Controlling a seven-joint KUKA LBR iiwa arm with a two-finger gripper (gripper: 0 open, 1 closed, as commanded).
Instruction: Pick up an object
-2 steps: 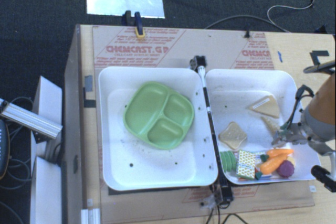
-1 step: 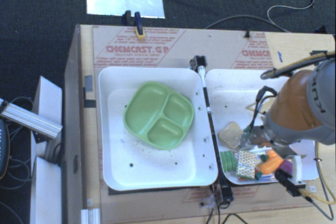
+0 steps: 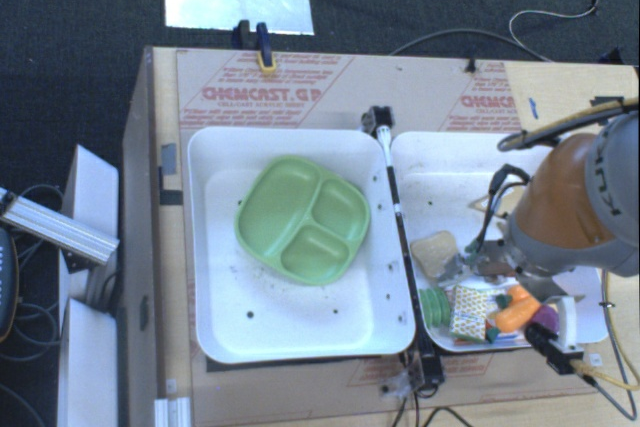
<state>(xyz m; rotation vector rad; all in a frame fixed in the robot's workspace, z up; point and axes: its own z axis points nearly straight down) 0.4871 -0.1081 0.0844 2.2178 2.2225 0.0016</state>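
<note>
A green divided plate [image 3: 303, 218] lies in the left bin [image 3: 225, 315]. In the right bin [image 3: 440, 170], near its front left corner, sits a cluster of small things: a tan sponge-like block [image 3: 432, 251], a green ridged piece [image 3: 433, 306], a speckled white packet [image 3: 468, 311], an orange piece [image 3: 513, 312] and a purple piece [image 3: 546, 317]. The arm's orange wrist band [image 3: 560, 200] hangs over the right bin, and my gripper [image 3: 478, 262] is low over the cluster, just right of the tan block.
A black divider bar [image 3: 392, 190] runs between the two bins. Cables trail along the bench's right side and front edge [image 3: 590, 370]. A clamp [image 3: 262, 43] sits at the bench's back edge.
</note>
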